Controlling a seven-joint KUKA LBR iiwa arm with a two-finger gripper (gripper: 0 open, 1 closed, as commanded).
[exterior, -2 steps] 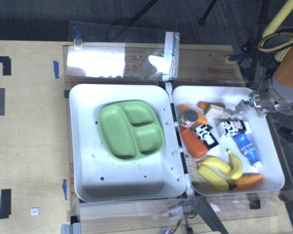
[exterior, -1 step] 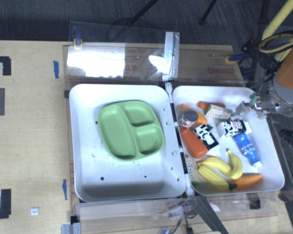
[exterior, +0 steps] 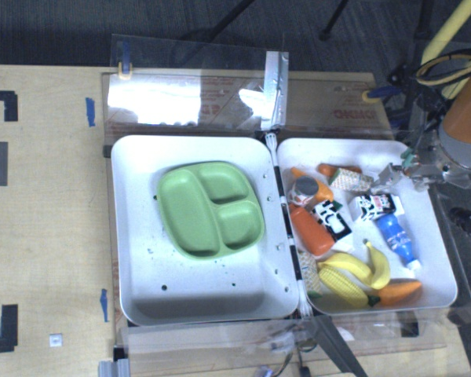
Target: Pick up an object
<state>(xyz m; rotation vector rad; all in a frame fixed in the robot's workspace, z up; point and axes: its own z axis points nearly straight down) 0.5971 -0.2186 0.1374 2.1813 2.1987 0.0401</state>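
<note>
Plastic dominates both shallow white bins; the left bin point(exterior: 133, 234) holds a smooth pale-green divided tray point(exterior: 210, 207) with three rounded compartments, lying flat near its centre, and dark specks dot the glossy floor around it. The right bin point(exterior: 443, 277) is crowded: an orange bottle with a grey cap and a black-and-white label point(exterior: 312, 218) lies slanted against the left wall; two curved yellow bananas point(exterior: 357, 272) rest just below it, touching a knobbly yellow corn cob point(exterior: 341, 287) and beside a tapered orange carrot point(exterior: 399, 290) at the front edge; a blue tube with a white cap point(exterior: 396, 240) lies diagonally near the middle, its upper end at a black-and-white patterned carton point(exterior: 375, 205). The metallic gripper point(exterior: 408, 173) hovers over the bin's upper right corner; whether its claw is open or closed cannot be told.
</note>
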